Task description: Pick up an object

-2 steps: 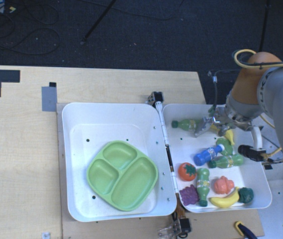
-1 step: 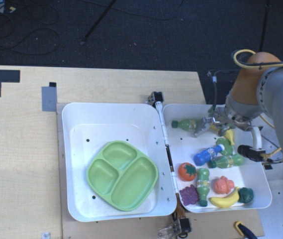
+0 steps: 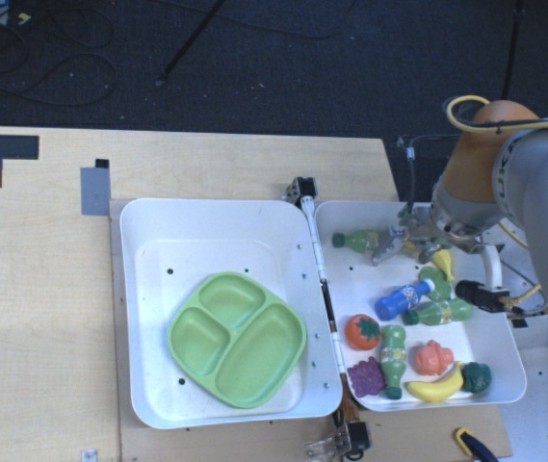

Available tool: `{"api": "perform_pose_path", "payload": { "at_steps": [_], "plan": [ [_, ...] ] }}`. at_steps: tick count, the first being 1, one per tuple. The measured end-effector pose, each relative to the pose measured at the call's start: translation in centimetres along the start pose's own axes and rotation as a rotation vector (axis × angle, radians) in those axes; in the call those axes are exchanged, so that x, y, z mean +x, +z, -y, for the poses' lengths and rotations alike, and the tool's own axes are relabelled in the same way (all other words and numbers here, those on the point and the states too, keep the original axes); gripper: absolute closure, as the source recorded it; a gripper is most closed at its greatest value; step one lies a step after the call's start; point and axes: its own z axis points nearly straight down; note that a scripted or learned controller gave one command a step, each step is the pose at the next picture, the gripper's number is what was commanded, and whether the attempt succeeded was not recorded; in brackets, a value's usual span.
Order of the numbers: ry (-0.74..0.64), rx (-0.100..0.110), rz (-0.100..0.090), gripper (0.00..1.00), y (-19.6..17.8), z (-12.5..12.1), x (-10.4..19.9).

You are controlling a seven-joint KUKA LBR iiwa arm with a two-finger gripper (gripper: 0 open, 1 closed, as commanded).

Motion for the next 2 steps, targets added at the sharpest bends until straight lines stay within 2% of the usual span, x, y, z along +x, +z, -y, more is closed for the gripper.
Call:
{"api": "perform_pose_path", "payload": {
  "at_steps": [1,2],
  "plan": [
    [-0.002,0.003,-0.007,0.0,0.03,-0.05,-1.23],
    [-0.001,0.001,-0.003,0.0,0.01,-0.01,-1.05]
  ]
}}
